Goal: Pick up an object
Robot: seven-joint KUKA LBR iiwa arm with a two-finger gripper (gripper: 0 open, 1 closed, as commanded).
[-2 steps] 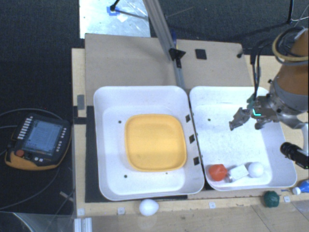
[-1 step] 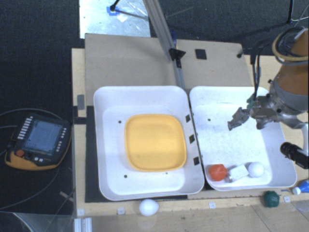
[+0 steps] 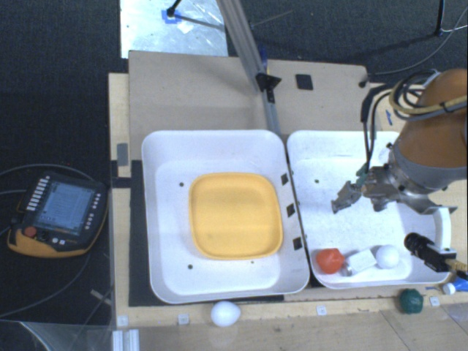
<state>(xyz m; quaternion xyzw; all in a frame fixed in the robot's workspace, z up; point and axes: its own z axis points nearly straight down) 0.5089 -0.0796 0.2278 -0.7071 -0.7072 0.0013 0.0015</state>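
A handheld control pendant (image 3: 57, 218) lies far left. A square yellow plastic plate (image 3: 236, 215) fills the left white bin (image 3: 164, 196). In the right white bin (image 3: 322, 163), a red ball (image 3: 330, 260), small white block (image 3: 361, 262) and white ball (image 3: 387, 256) line the front wall. The gripper (image 3: 349, 194) hovers above them, fingers spread, nothing held. A white egg (image 3: 225, 314) and dark green ball (image 3: 411, 300) lie outside the bins.

No legible text, label, brand, number or sign appears anywhere in the camera view. The handheld control pendant (image 3: 55, 218) at the left has a lit screen and rows of keys, but its markings are too small and blurred to read. The small dark tag (image 3: 304, 82) on the cardboard sheet (image 3: 190, 86) behind the bins shows no readable characters. The bins, the yellow plate (image 3: 236, 215) and the small objects in the right bin (image 3: 322, 174) bear no visible lettering.
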